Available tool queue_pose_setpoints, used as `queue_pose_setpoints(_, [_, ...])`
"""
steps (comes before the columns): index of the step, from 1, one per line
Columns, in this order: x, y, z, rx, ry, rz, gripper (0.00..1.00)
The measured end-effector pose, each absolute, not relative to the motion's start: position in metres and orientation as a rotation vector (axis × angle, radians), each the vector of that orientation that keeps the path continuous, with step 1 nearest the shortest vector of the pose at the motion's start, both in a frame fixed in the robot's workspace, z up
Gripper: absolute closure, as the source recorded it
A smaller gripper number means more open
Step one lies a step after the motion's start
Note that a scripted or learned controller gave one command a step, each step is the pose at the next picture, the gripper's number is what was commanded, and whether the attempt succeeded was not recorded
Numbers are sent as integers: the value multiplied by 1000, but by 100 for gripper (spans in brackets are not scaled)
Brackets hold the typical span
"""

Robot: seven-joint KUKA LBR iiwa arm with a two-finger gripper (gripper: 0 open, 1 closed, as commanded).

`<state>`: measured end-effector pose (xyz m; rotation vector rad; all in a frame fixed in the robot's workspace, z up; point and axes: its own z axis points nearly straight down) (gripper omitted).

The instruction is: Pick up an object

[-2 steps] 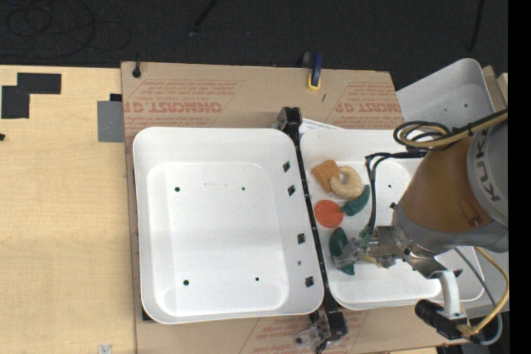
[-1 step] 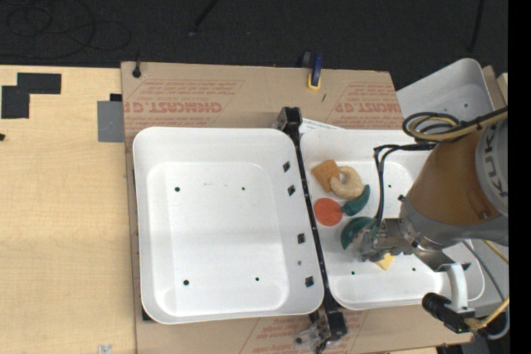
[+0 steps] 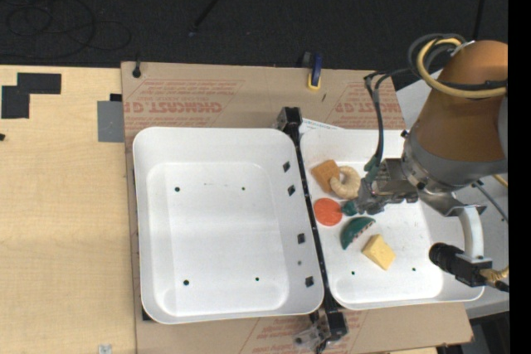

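Two shallow white bins are seen side by side on a brown cardboard sheet that lies on the bench. The left bin has only small dark dots on its floor. The right bin has small things in it, all close together near its left side.

A tan bread-like piece lies near the black divider between the bins. A pale ring like a little doughnut is touching it on its right. Just below them a round red-orange disc is found. A dark green curved piece lies just beside the disc, lower and to the right. A yellow block like a cheese wedge sits near the green piece, a little lower.

The grey arm with its orange band is seen coming in from the right. The gripper is down low in the right bin, between the pale ring and the green piece. It may be touching the ring, but the spot is dark and small, so this cannot be told for sure. Whether the gripper is grasping anything cannot be told either.

A small blue and yellow clamp is fixed at the far edge of the cardboard.
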<state>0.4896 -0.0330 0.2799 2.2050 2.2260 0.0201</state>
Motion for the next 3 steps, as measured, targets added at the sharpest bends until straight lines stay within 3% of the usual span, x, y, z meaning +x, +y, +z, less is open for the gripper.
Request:
queue_pose_setpoints(1, [571, 37, 350, 2208, 2227, 13, 100])
queue_pose_setpoints(2, [601, 137, 416, 2209, 2232, 12, 100])
queue_pose_setpoints(3, [643, 188, 524, 2213, 2224, 14, 100])
